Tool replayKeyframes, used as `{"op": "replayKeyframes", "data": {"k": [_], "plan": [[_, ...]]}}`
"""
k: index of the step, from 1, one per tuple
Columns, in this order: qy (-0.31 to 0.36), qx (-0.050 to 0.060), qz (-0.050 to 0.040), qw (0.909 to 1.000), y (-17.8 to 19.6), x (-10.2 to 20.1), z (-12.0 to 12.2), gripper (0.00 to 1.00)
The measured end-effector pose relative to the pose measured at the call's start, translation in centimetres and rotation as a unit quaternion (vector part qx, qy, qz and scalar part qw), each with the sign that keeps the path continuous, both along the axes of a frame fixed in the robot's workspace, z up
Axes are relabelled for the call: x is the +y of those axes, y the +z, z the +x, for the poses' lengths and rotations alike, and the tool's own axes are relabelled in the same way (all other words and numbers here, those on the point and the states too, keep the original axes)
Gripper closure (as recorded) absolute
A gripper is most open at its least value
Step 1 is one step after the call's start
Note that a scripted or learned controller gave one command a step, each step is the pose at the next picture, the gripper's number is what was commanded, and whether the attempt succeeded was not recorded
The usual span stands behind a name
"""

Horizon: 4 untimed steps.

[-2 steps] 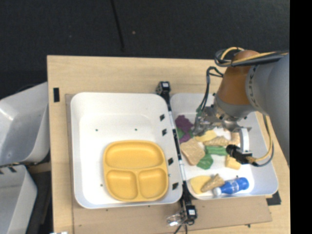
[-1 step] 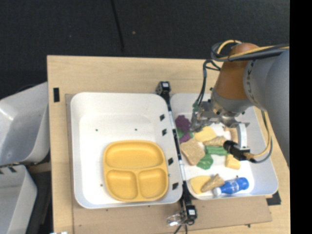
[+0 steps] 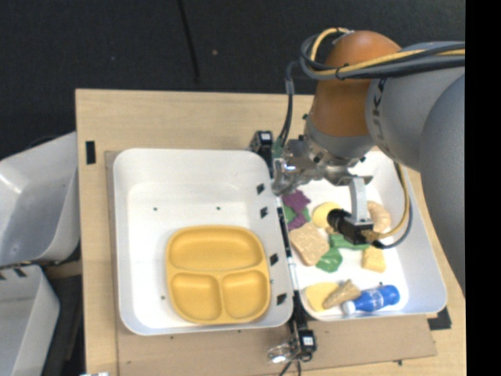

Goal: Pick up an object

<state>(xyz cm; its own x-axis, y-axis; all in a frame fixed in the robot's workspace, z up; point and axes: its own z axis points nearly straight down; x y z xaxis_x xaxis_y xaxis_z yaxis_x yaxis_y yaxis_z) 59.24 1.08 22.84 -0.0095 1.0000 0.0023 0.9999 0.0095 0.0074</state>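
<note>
The arm is leaning in over the right bin [image 3: 429, 287] of the 2 on the counter [image 3: 95, 116], and its gripper [image 3: 288, 180] hangs low at the divider-side edge, right over a purple toy piece [image 3: 296, 204]. From where I stand I cannot tell whether the jaws are spread or closed, and nothing shows between them.

The purple piece lies just beyond the toast slice [image 3: 309, 244], touching or nearly touching it. A yellow round piece [image 3: 322, 211] sits just past the toast too, and a green piece [image 3: 333, 255] crowds its other side.

I'd judge the purple piece the target. Because it is hemmed in by the bin wall and its neighbours, the descent should be straight down. The jaws should close across its narrow width and lift slowly, so the toast isn't dragged along.
</note>
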Motion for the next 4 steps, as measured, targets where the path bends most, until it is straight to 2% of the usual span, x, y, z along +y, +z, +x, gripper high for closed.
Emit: {"op": "replayKeyframes", "data": {"k": [1, 2, 3, 4], "plan": [[-0.001, -0.006, 0.0004, 1.0, 18.3, 2.7, -4.3, 1.0], [0.001, 0.004, 0.0, 1.0, 15.4, 12.1, -7.1, 1.0], [0.0, 0.009, -0.0022, 1.0, 3.5, 19.0, -10.6, 1.0], [-0.005, 0.004, -0.0011, 1.0, 5.3, 18.5, -10.2, 1.0]]}}
